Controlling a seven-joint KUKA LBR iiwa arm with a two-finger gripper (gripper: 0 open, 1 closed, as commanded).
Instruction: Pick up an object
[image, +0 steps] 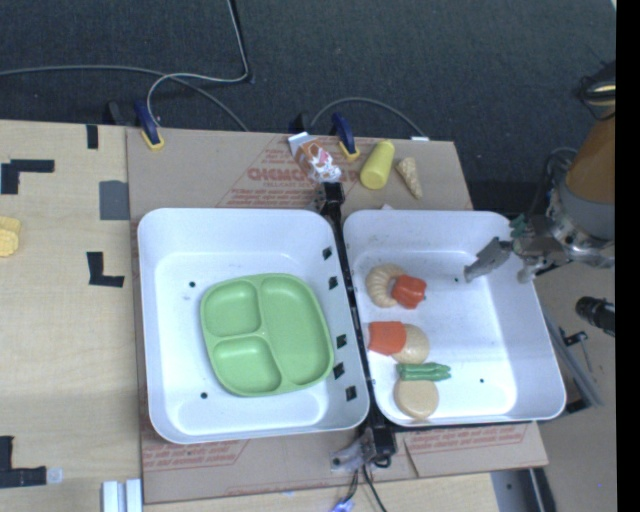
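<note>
Closest to the lens, at the right of the frame, is the gripper (500, 260) with the grey wrist behind it. It hangs over the upper right part of the right bin (486, 335), above bare white floor. From this angle I cannot tell if the gripper is spread or closed, and I see nothing held in it.

To its left, well apart, lie the things it may take. A red piece (409, 291) touches a beige ribbed piece (379, 284). Below them an orange piece (386, 336) leans on a pale round one (413, 348). Lower still, a green bean (424, 372) lies just above a beige disc (417, 399).

Further left, the left bin (160, 300) holds a green divided plate (266, 333). A yellow cylinder (377, 165) lies outside, on the cardboard in the upper middle.

I judge that the pick is not yet begun. The risk is a descent where the gripper is now: it would close on nothing. The toys also sit in tight pairs, so a slightly wrong aim could push one aside or catch two together. The small rounded shapes may slip out during the lift.
</note>
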